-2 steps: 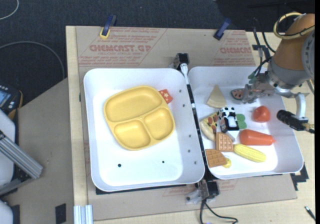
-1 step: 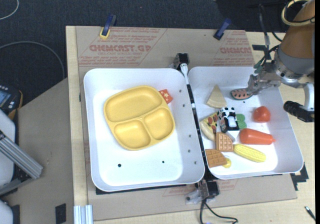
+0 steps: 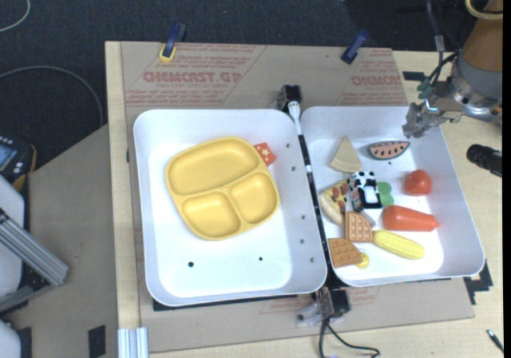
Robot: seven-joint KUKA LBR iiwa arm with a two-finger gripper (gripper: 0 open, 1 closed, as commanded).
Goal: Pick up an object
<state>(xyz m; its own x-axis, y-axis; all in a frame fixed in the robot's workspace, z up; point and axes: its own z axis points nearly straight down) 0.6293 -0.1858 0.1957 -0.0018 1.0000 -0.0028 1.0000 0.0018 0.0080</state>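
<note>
The cardboard sheet [image 3: 239, 69] under both bins carries red print reading "CHEMCAST GP", repeated and partly cut off behind the right bin, with a clip with a blue handle and a yellow jaw [image 3: 170, 45] on its far edge. The left bin [image 3: 160, 268] holds a yellow three-compartment tray [image 3: 222, 187], with a small orange block [image 3: 264, 154] touching the tray's far right corner; the bin's near half is bare white floor. The right bin [image 3: 463, 220] is crowded: a tan cheese wedge [image 3: 346, 156], a watermelon slice [image 3: 388, 149], a black-and-white toy [image 3: 366, 187], a waffle [image 3: 358, 227], a tomato [image 3: 417, 182], a carrot [image 3: 409, 219] and a corn cob [image 3: 398, 245], mostly touching or just beside each other. The gripper [image 3: 417, 121] hangs over the far right corner of that bin, near the watermelon slice; whether its claw is spread or closed cannot be told.
</note>
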